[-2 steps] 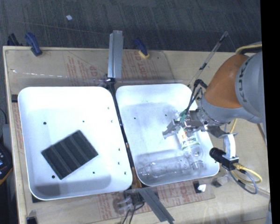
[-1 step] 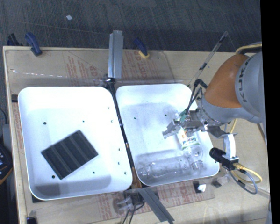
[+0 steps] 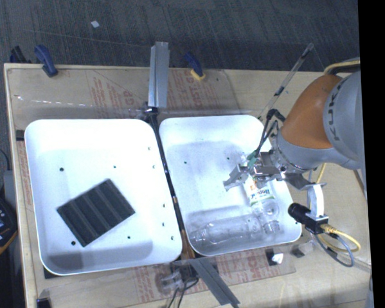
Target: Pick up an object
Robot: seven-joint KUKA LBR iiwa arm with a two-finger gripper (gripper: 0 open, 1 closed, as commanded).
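Hand (image 3: 245, 172) low in right bin (image 3: 198, 134), above small labelled bottle (image 3: 260, 195); finger state impossible to tell. Clear bottle (image 3: 229, 232) nearby; dark ridged pad (image 3: 96, 211) in left bin (image 3: 43, 135).

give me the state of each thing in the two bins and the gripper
black ribbed pad: lying flat, askew, in the left bin
clear plastic bottle: on its side along the near wall of the right bin
small labelled bottle: lying down in the right bin, just under the gripper
gripper: low over the right bin, above the small bottle
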